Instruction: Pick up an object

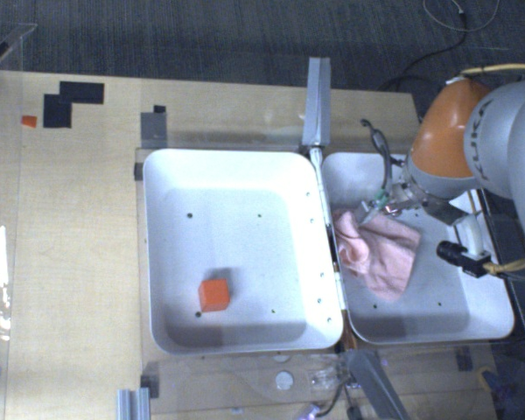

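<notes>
**A:** Where is your end effector [380,206], and what is it going for?

**B:** You have it low in the right bin [486,309], at the upper edge of the pink cloth [383,254]. The cloth lies crumpled against the wall this bin shares with its neighbour. I'd judge it to be your target, since the end effector sits right at its top fold.

**A:** Is it wide, narrow, or holding the cloth?

**B:** You cannot tell from this angle. The wrist and the orange band cover the tip, so don't count the cloth as held.

**A:** Why come in at that edge?

**B:** Probably because the bunched folds stand up there and give you something to pinch, while the flatter spread lower down offers less.

**A:** What else is around?

**B:** There's 1 orange cube [214,295] in the left bin [245,186], near its front, well apart from the arm. 2 black blocks [70,101] sit on the tabletop [70,252] at the far left, and an upright grey post [316,103] stands behind the seam between the 2 bins.

**A:** Does anything stand in your way?

**B:** The shared wall is just beside the cloth, so you have little room on that side. Soft fabric may also slip out or lift only partly.
</notes>
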### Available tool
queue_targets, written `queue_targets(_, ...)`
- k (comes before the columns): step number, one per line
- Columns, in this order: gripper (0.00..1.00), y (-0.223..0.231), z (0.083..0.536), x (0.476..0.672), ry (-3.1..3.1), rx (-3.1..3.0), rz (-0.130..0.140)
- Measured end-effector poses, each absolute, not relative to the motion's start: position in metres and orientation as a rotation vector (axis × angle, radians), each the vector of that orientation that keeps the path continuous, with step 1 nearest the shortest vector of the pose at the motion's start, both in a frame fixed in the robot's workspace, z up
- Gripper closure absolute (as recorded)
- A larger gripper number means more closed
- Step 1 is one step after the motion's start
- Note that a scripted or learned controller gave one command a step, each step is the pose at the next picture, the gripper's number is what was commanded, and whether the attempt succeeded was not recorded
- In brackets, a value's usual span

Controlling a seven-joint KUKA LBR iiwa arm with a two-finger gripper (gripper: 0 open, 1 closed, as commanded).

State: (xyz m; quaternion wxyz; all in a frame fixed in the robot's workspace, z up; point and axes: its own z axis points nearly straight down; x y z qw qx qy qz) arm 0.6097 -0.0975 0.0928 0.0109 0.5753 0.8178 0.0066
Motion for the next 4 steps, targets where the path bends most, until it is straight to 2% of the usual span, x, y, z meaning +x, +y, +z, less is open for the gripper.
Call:
queue_targets(1, 1.0, -0.095, 0.102, 0.613, 2.556, 1.788, 0.025)
queue_targets(2, 0.0, -0.095, 0.102, 0.613, 2.556, 1.788, 0.025)
queue_targets(3, 0.0, -0.154, 0.2, 0.645, 2.512, 1.873, 0.005)
queue_targets(4, 0.0, -0.173, 0.1, 0.656, 2.62, 1.729, 0.002)
